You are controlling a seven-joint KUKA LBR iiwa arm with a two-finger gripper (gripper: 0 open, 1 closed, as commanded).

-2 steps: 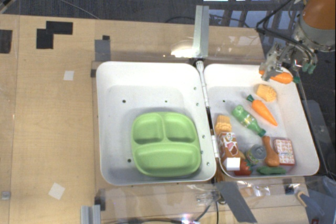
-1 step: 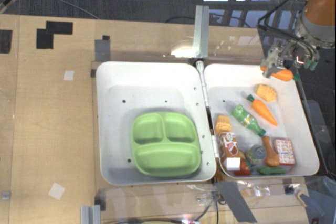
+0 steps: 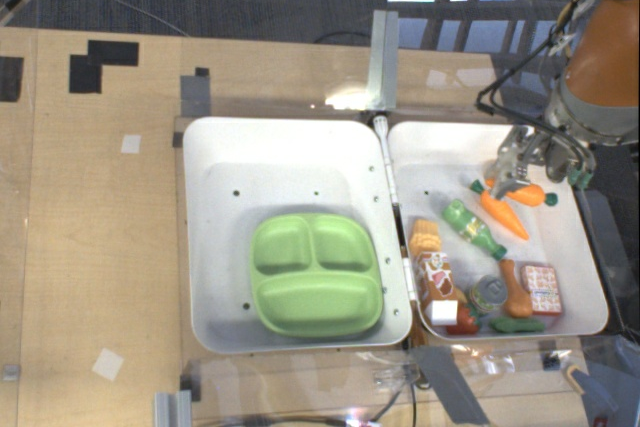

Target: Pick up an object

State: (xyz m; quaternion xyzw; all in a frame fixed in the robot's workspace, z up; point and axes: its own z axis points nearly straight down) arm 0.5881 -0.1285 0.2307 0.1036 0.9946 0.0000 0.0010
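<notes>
My gripper (image 3: 515,173) hangs over the back of the right bin (image 3: 440,150), reaching in from the right under the orange wrist band. Directly below it lies a small orange carrot (image 3: 530,196) with a green tip, crossing the top of a second, longer carrot (image 3: 504,216). The gripper's metal tip comes down onto the left end of the small carrot, but whether it grips the carrot is hidden from this angle. A green bottle (image 3: 472,225) lies just left of the carrots.
The right bin's front holds a corn cob (image 3: 426,237), a snack packet (image 3: 436,277), a tin can (image 3: 490,293), a brown sausage (image 3: 513,283), a red box (image 3: 541,288) and a green pepper (image 3: 518,323). A green divided plate (image 3: 317,273) sits in the left bin (image 3: 230,165).
</notes>
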